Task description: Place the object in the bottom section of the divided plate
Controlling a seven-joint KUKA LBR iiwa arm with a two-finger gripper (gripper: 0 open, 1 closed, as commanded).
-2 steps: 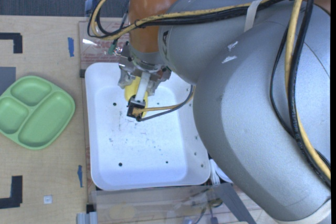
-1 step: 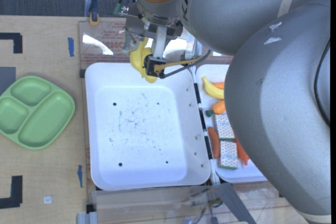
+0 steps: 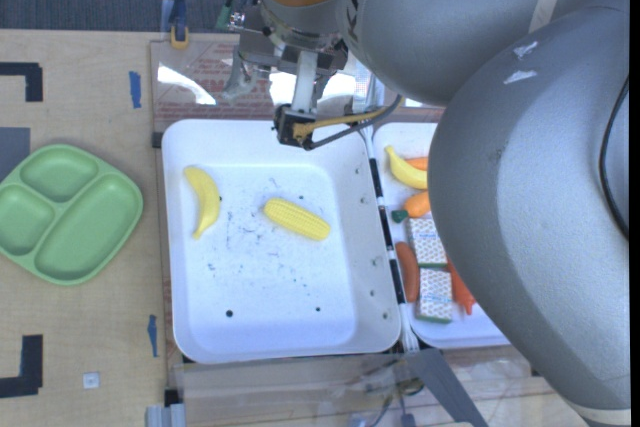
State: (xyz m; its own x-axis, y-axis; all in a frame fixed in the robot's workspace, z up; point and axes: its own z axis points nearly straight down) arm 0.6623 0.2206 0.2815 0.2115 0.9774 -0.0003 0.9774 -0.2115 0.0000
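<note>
The green divided plate (image 3: 66, 212) lies on the wooden bench to the left of the bins, with two small sections at its top and one large section at its lower right. In the left white bin (image 3: 340, 320) lie a yellow banana (image 3: 204, 199) and a corn cob (image 3: 296, 219), side by side and apart. My gripper (image 3: 243, 83) hangs over the bin's far edge, above and beyond both of them. Nothing shows in its grasp.
The right bin (image 3: 470, 333) holds another banana (image 3: 405, 168), an orange piece (image 3: 417, 205), a carrot (image 3: 407, 271) and a speckled green-edged block (image 3: 431, 277). The large grey arm covers most of that bin. Blue tape marks and black marks sit on the bench.
</note>
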